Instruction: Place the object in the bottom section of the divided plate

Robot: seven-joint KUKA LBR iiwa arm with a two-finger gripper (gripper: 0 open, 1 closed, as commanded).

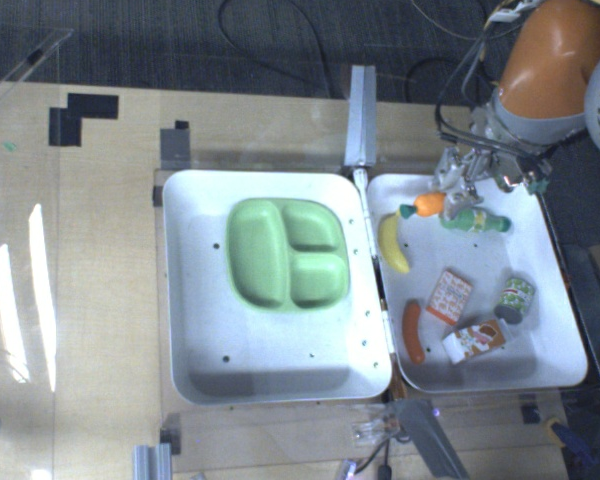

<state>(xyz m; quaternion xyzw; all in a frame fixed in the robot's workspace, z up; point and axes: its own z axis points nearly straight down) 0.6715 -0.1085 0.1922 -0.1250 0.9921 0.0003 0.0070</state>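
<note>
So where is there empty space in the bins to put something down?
The left bin has bare floor all round the green divided plate, widest below it. The right bin is crowded: banana, sausage, carrot, green bottle, packet, can. Its upper right corner is barest.

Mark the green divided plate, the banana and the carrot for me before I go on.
green divided plate [265, 258], camera view, on its long left compartment.
banana [393, 243], camera view, on the middle of its curve.
carrot [430, 205], camera view, on its orange body.
</note>
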